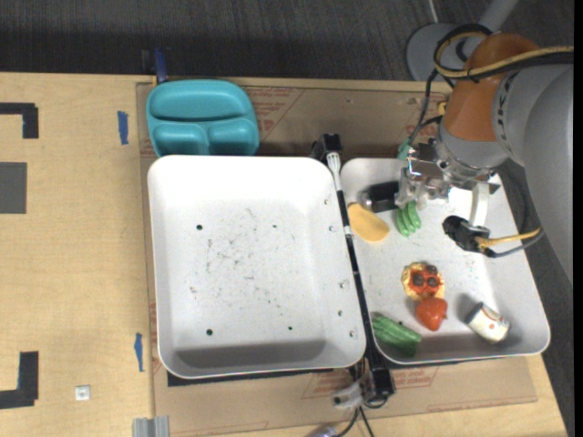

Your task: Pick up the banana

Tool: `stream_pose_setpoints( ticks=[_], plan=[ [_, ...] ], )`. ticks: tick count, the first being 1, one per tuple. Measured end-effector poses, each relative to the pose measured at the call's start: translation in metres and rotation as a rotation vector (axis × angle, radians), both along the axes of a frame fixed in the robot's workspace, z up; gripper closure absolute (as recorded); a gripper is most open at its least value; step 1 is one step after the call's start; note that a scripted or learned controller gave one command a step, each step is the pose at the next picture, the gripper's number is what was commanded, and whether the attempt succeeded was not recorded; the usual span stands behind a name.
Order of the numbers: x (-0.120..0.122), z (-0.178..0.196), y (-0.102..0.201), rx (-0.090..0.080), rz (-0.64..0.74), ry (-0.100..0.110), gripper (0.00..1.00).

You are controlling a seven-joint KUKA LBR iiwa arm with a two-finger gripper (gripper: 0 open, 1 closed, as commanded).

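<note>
The banana point(369, 224) is a short yellow piece lying in the right bin point(519, 280), close to that bin's left wall. My gripper point(417, 189) hangs over the back of the same bin, to the right of the banana and slightly beyond it. Directly under the gripper's near side lies a green ridged item point(407, 218); whether the two touch is not clear. A dark object point(381, 194) sits between the gripper and the banana. The grey arm with its orange band point(474, 107) comes in from the upper right.
Nearer the front, the right bin holds a pizza-like piece point(422, 280), a red item point(432, 313), a green vegetable point(394, 332) and a white cylinder point(487, 322). The left bin point(173, 244) adjoins it. A teal tray point(202, 116) stands behind the left bin.
</note>
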State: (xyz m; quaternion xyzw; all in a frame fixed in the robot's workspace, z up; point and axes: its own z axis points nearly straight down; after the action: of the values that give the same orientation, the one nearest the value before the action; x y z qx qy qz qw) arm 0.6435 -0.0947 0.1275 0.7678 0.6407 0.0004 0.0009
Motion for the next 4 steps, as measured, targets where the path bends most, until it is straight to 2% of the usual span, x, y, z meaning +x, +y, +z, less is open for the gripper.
stream_pose_setpoints(
  ticks=[4],
  plan=[
    [0.002, 0.041, 0.001, -0.004, 0.004, -0.007, 1.00]
  ],
)
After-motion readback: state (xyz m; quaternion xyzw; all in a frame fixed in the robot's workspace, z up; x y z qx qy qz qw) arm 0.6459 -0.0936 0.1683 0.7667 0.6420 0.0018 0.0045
